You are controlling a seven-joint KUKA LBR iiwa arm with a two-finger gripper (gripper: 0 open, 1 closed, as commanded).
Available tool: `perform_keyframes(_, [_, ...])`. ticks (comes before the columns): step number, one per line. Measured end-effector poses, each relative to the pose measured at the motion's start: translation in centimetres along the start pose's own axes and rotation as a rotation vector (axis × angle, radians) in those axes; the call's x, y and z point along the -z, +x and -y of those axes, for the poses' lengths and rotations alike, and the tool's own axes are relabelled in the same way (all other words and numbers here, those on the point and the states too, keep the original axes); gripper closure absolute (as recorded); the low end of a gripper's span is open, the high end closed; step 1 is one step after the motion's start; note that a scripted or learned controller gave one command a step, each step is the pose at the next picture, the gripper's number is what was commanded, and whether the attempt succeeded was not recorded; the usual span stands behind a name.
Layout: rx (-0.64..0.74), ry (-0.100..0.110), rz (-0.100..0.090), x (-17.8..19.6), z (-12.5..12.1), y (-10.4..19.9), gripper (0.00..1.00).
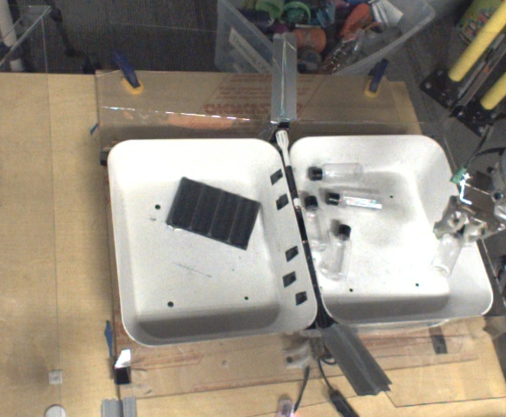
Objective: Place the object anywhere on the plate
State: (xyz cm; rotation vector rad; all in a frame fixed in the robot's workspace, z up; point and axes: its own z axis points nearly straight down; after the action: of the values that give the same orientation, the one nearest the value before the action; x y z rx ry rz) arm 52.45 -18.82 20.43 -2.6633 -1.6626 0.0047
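The end effector [457,220] is seen at the right edge of the right bin [426,298], low over the rim, with what appears to be a clear vial [444,254] hanging beneath it; whether the vial is actually gripped, or how wide the end effector stands, cannot be told from this view. Three or four more clear vials with black caps [339,200] are scattered in the left half of the same bin, one near the top, one at mid height and one or two lying close to the central divider [289,224]. The plate, a dark ribbed rectangle [213,213], is lying tilted in the left bin [148,302], well apart from the end effector and on the far side of the divider. The step in hand is judged to be the carrying of a vial across to the plate. For that to be done well, the vial should be lifted clear of the bin wall and kept high enough to pass over the raised divider, then brought down over the middle of the dark plate, not its edge, since a round vial is likely to roll off the ribbed surface if released from any height. Beyond the bins, the wooden table [36,233] and a clear crate of coloured toys [322,7] behind are visible
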Motion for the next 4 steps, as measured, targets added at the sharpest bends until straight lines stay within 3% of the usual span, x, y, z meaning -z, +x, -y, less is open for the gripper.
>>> perform_keyframes(1, [-0.356,-0.002,-0.001,7.1,0.9,0.7,1.0])
perform_keyframes(2, [-0.612,-0.001,0.0,12.4,0.1,3.7,1.0])
perform_keyframes(3, [-0.471,-0.002,-0.001,15.3,-0.5,6.1,1.0])
perform_keyframes(4, [-0.085,-0.004,-0.001,20.9,-0.1,10.8,1.0])
